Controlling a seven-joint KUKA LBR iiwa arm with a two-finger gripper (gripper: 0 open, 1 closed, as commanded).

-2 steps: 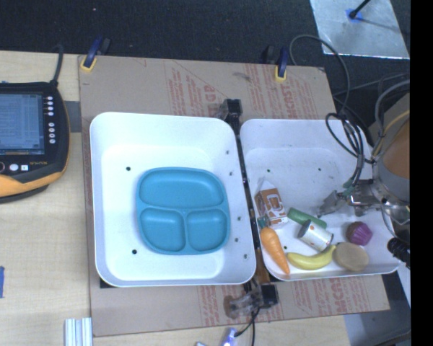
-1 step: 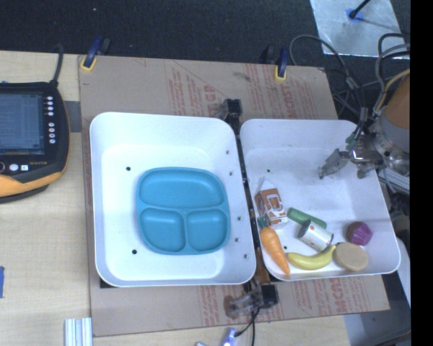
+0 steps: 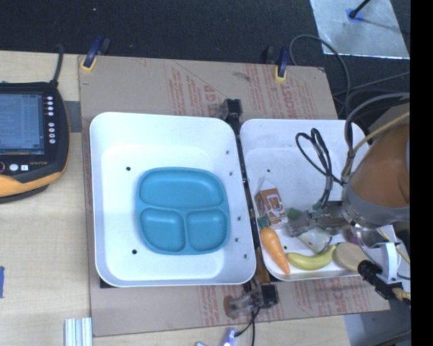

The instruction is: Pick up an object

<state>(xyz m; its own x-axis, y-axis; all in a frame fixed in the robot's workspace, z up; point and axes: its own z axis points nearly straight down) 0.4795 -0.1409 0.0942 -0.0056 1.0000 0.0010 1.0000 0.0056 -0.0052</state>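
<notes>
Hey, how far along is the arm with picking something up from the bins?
Done: the arm has reached the right white bin. In hand: the gripper sits low by the yellow banana and orange carrot; I can't tell if it grips anything. Left: lifting an object clear.

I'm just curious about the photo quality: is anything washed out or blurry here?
Camera view: the left shallow white bin glares bright along its walls; the blue divided plastic plate stays crisp; the grey arm with its orange band looks soft and blurred.
</notes>
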